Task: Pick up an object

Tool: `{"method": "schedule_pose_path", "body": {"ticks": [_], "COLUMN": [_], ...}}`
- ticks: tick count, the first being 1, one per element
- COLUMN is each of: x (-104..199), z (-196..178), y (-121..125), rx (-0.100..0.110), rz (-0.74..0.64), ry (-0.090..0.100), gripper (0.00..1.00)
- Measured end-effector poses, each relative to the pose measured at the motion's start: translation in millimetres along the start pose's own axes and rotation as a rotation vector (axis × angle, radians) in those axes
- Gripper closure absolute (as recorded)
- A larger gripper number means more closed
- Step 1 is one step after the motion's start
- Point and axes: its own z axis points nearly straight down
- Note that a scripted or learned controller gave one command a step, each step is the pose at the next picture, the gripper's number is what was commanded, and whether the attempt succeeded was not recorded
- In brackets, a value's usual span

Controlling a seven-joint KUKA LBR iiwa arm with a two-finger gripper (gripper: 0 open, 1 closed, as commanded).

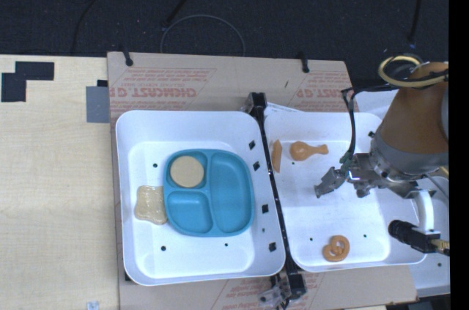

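In the right bin (pixel 370 246) lie three toy foods. An orange drumstick (pixel 308 150) rests near the far side, a thin orange stick (pixel 276 155) lies beside the divider, and a brown pretzel (pixel 336 248) sits close to the front wall. My gripper (pixel 327 184) hangs over the middle of this bin, below and to the right of the drumstick, apart from it. Nothing shows in its grasp. The arm's orange band (pixel 414 118) rises behind it at the right.
The left bin (pixel 139 257) holds a blue divided plate (pixel 220 206) with a round tan patty (pixel 186 171) in its far-left compartment. A pale bread piece (pixel 150 204) lies just left of the plate. A black clip strip (pixel 267 184) runs between the bins.
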Motion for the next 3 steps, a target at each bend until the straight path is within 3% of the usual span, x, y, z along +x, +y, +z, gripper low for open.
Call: {"method": "schedule_pose_path", "body": {"ticks": [2,3], "x": [-8.3,-10.2], "z": [99.7,86.7], "y": [-3.2,-2.4], "rx": [-0.007,-0.009], "rz": [0.0,0.007], "ry": [-0.001,-0.001], "gripper": [0.0,1.0]}}
